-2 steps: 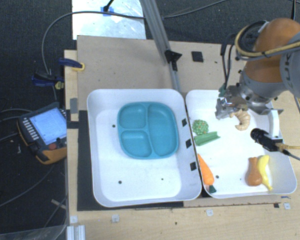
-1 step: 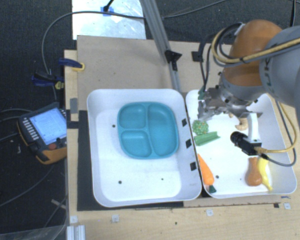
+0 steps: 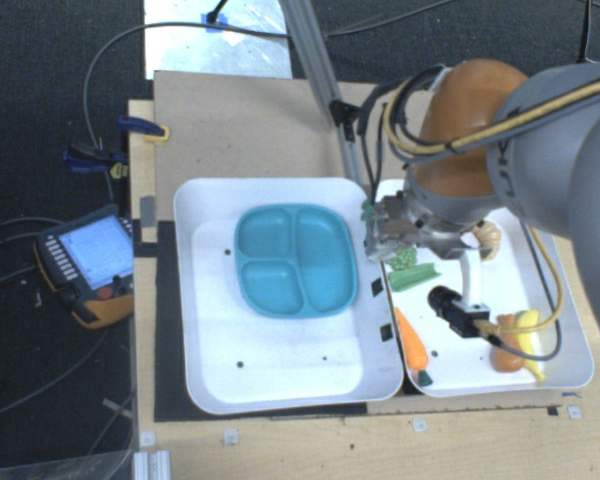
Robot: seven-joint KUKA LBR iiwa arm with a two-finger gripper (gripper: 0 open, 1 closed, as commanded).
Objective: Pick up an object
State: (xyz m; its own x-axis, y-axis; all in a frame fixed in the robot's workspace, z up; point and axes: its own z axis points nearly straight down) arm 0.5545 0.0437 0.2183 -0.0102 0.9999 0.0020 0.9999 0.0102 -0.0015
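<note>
Since the gripper [image 3: 392, 240] sits low over the green toy [image 3: 412, 271] at the right bin's [image 3: 570, 363] left wall, finger state unreadable, it risks clipping that wall or the carrot [image 3: 411, 339].

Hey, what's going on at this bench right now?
A grey robot arm reaches in from the right, its gripper low over the right bin, above some green toy vegetables. A carrot, a banana and other toy food lie nearby. The left bin holds a blue divided plate. Nothing is visibly grasped.
</note>
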